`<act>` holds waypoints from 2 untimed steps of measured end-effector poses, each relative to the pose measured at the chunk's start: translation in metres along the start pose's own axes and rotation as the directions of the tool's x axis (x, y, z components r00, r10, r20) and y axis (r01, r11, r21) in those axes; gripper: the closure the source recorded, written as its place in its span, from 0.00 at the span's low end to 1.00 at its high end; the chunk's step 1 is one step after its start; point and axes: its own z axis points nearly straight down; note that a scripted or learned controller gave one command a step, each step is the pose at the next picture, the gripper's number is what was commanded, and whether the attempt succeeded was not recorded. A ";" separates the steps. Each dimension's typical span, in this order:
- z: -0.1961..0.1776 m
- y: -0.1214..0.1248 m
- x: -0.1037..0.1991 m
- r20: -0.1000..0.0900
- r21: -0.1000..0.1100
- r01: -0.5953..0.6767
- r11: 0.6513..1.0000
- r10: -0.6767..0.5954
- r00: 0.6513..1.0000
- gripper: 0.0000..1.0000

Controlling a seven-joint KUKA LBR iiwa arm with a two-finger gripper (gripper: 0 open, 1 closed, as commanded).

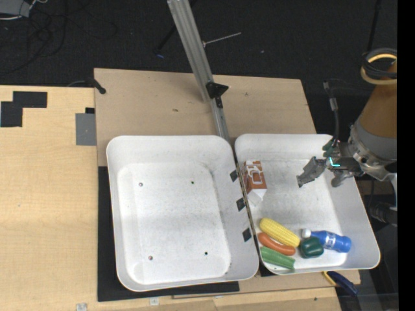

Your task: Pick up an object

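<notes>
My gripper (322, 173) hangs over the right edge of the right bin (292, 146), its two dark fingers spread apart with nothing between them. Below it, at the bin's front, lie a yellow corn cob (279, 231), an orange carrot-like piece (275, 243), a green pod (277, 258), a dark green block (311, 248) and a blue bottle with a white cap (331, 240). A brown and white packet (254, 175) leans against the bin's left wall.
The left bin (170, 209) sits beside the right one, divided from it by a wall with black clips (238, 193). A slanted metal rail (196, 57) rises behind the bins. The arm's orange band (382, 99) stands at the far right.
</notes>
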 end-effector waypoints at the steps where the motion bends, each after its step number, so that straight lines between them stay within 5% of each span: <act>1: -0.002 0.001 -0.001 0.001 -0.004 -0.003 1.000 0.003 1.000 0.00; 2: 0.062 0.001 0.003 0.000 0.002 -0.001 1.000 0.001 1.000 0.00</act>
